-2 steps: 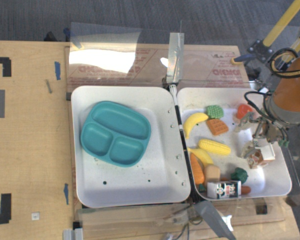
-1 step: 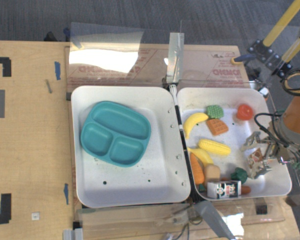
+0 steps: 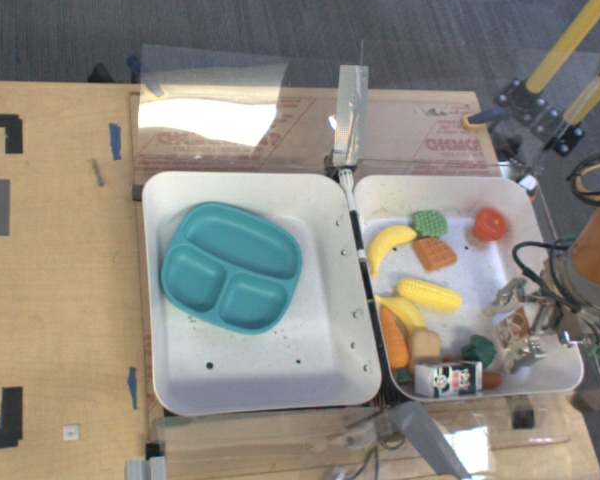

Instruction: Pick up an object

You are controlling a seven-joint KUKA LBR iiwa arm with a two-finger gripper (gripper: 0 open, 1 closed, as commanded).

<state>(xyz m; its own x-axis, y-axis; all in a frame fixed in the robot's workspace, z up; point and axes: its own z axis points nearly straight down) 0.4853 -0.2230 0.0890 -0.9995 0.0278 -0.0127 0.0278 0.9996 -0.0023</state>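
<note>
Two white bins (image 3: 180,388) are seen side by side, one teal divided plate (image 3: 231,266) lying in the left, toy foods including one banana (image 3: 388,243), one corn cob (image 3: 428,293), one carrot (image 3: 394,336) and one tomato (image 3: 490,224) in the right, where the gripper (image 3: 525,330) is placed, its grip undeterminable.

My bench (image 3: 50,298): pale wood, with black tape corners (image 3: 5,133) at its left edge and a strip of blue tape (image 3: 115,140) near the left bin.

Left bin (image 3: 320,353): white, a few dark specks on its floor. It holds a teal plate (image 3: 232,266) with three compartments, lying flat and toward the bin's left.

Right bin (image 3: 505,268): white, touching the left bin along the shared edge.

A clear upright panel (image 3: 350,118) stands behind the seam between the bins, on a brown cardboard sheet (image 3: 420,133).

Yellow bars (image 3: 575,33) at top right, over grey carpet (image 3: 280,8).
</note>
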